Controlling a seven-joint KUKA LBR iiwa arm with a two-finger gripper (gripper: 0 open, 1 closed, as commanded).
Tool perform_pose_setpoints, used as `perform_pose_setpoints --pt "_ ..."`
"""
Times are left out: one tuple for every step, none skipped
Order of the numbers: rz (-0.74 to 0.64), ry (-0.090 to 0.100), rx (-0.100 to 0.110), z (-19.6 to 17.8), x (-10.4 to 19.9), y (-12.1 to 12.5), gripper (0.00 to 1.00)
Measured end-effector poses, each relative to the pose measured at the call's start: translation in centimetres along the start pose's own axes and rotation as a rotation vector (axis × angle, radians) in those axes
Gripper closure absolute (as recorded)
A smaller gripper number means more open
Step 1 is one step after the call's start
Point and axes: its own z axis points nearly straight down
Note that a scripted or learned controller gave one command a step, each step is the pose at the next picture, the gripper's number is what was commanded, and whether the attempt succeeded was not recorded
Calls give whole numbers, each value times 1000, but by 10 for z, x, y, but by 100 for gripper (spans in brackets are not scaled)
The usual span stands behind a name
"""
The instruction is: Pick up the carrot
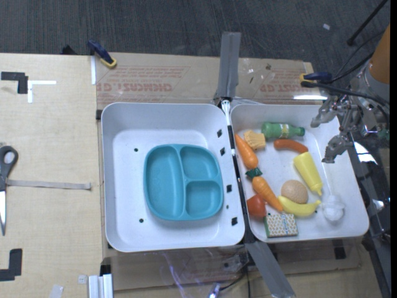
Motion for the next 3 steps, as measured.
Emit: perform_pose_setpoints --pt "65 -7 0 150 18 68 0" --pt "627 0 0 162 75 52 0" --pt "724 0 1 163 36 73 0"
